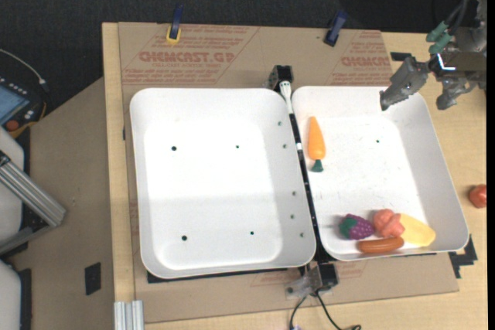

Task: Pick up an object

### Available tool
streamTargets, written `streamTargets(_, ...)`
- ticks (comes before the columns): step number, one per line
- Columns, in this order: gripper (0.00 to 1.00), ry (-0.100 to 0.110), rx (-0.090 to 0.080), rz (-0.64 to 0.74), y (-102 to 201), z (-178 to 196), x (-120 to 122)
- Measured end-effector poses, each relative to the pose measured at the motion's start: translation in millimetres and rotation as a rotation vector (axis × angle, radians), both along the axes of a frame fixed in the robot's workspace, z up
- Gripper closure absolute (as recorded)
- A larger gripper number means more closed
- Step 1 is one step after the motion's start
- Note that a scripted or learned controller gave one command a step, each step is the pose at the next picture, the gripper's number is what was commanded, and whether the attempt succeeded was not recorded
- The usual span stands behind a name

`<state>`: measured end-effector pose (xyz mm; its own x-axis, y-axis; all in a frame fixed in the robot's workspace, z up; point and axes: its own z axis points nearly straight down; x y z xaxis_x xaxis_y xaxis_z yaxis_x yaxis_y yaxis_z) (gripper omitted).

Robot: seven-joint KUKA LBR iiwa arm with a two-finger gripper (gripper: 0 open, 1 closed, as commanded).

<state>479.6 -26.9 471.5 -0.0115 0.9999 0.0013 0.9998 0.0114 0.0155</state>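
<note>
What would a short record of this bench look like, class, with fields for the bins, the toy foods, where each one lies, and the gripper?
bins: left bin and right bin, side by side on the bench
carrot: right bin, beside its left wall, lying apart from the rest
grapes: right bin, near corner cluster
sausage: same cluster, against the near wall
pink piece: same cluster, kind unclear
yellow piece: same cluster, rightmost
gripper: above the right bin's far right corner, open, nothing between its fingers
</note>
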Motion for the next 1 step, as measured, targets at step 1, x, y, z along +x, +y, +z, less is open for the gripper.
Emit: streamTargets(1, 0.00, 0.006, -0.001, -0.007, 38.9, 67.3, 0.2)
